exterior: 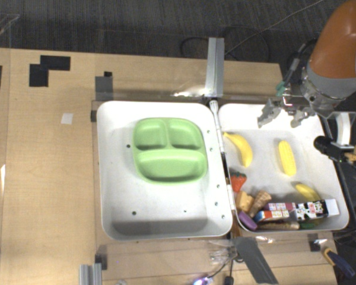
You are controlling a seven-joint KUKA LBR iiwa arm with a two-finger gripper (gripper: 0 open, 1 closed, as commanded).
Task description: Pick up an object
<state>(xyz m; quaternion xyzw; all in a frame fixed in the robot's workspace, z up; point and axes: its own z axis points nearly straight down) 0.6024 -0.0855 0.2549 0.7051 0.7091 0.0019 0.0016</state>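
Note:
My gripper [283,118] hangs over the back of the right bin [338,177], open, with nothing between its fingers. Below it lie two bananas: one [241,148] near the bin's left wall and one [286,158] in the middle. A third small banana [307,191] lies nearer the front right. Along the front wall sit a long printed box [296,209], a strawberry-like red piece [238,182], a tan piece [258,199] and a purple piece [247,221].
The left bin [110,177] holds a green divided plate [168,149]. A metal post [215,70] stands behind the wall between the two bins. Wooden bench surface lies to the left.

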